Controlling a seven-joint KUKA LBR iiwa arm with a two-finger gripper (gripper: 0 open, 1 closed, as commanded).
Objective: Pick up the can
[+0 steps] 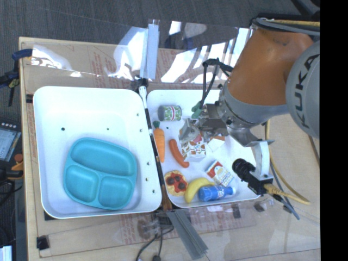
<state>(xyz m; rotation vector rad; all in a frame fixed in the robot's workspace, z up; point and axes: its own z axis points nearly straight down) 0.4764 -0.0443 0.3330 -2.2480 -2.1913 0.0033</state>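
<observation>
The can (170, 112) is small, with a green label and pale ends. It lies on its side in the back left corner of the right bin (244, 197). My gripper (191, 130) hangs over the middle of that bin, just right of the can and slightly nearer the front, apart from it. Directly under the gripper lies a red-and-white carton (196, 148), partly hidden by it. Nothing is visibly held.
An orange carrot (159, 144), a red sausage (178, 153), a pizza slice (175, 181), a banana (196, 189), a blue bottle (215, 192) and a second carton (219, 172) share the right bin. The left bin (49, 113) holds a blue divided plate (100, 173).
</observation>
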